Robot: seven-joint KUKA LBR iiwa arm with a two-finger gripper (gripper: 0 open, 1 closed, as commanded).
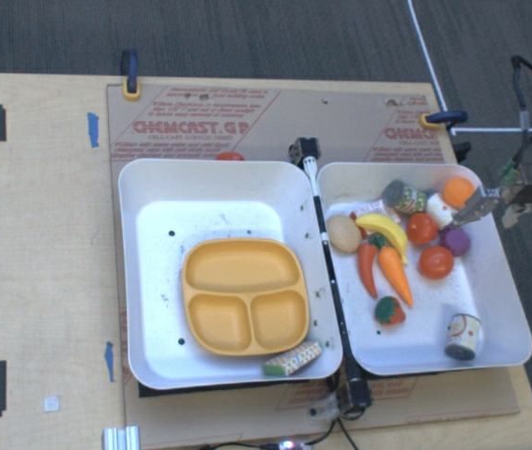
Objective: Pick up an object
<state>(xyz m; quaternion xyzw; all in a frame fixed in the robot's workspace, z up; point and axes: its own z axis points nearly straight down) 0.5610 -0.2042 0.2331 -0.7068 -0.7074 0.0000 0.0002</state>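
On the bench (31,279), the cardboard sheet (247,120) reads "CHEMCAST GP" in red. We see a yellow divided plate (245,293) in the left bin (144,251); toy carrots, tomatoes and a banana (385,228) crowd the right bin (500,336). The tool (477,209) hovers at that bin's far right edge; we cannot tell its grip. We judge the approach underway; next it must descend on one item.

The end effector (483,206) reaches in low over the upper right corner of the right bin (500,279), just inside its right wall. Its slim metal tip slants toward the bin's middle. The wrist and cabling trail off beyond the bin's right rim.
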